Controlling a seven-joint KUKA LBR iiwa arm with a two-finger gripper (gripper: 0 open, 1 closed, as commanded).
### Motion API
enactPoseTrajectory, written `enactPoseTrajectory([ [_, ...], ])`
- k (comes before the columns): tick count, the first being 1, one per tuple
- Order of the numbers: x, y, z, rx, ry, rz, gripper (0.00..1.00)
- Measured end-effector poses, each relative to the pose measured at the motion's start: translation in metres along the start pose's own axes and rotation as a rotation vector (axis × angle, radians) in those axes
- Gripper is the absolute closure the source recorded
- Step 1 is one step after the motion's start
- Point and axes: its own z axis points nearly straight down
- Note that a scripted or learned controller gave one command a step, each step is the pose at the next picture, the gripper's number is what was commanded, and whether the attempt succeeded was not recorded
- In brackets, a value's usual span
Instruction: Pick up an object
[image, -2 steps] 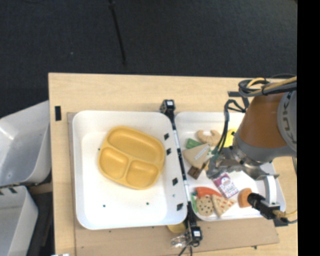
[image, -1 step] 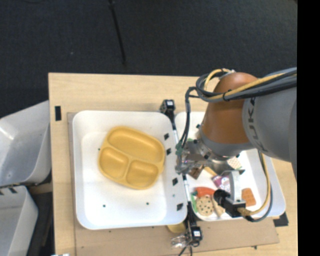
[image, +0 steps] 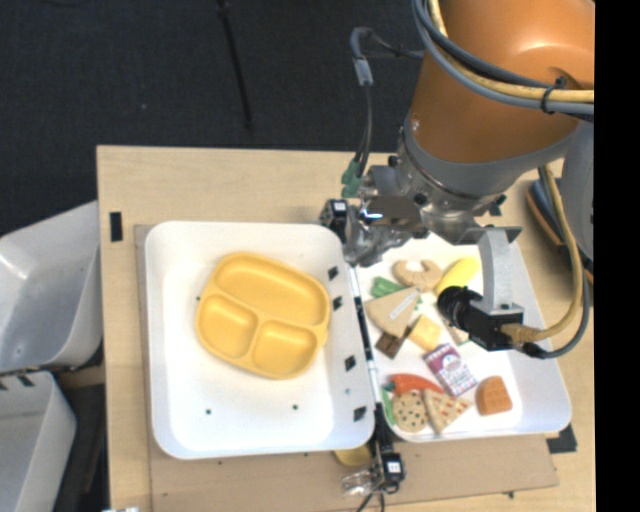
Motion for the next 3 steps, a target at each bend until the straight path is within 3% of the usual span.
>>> enactPoseTrajectory([
  [1,-0.037,-0.002,0.082,0.024,-0.008,0.012,1.0],
  [2,-0.006,-0.002,0.032,0.014,-0.004,0.004,1.0],
  [3,-0.017,-0.003,0.094,0.022,-0.007,0.01,1.0],
])
